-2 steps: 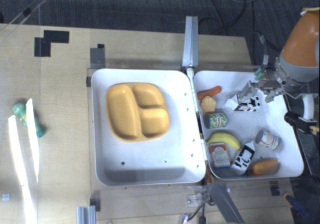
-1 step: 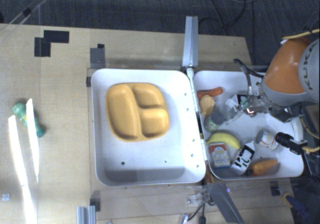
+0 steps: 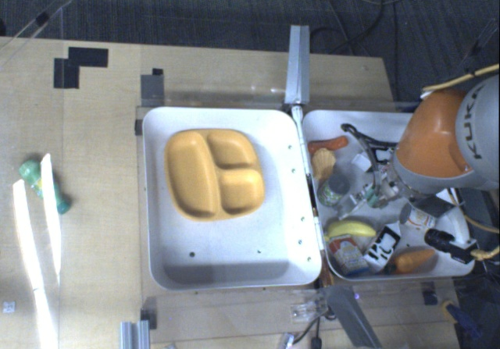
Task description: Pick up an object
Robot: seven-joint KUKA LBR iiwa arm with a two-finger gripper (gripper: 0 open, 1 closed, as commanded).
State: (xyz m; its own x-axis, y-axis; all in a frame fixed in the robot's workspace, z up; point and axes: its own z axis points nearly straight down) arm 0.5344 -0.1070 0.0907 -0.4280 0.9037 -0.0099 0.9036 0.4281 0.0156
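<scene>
My gripper [image 3: 376,188] is low inside the right bin [image 3: 367,116], below the orange band [image 3: 432,144] of the arm, among the clutter at the bin's middle. Around it lie a yellow banana [image 3: 351,228], a red sausage [image 3: 331,143], a tan roundish piece [image 3: 323,160], a dark greenish jar-like object [image 3: 336,186], a black-and-white packet [image 3: 383,245] and an orange carrot-like item [image 3: 414,261]. The arm hides the bin's right part. Whether anything is in the gripper is unclear.
The left bin [image 3: 180,261] holds a yellow compartment tray [image 3: 215,172] in its upper half. A metal divider post [image 3: 297,66] stands between the bins at the back. A green object [image 3: 33,172] and white strips lie on the bench at far left.
</scene>
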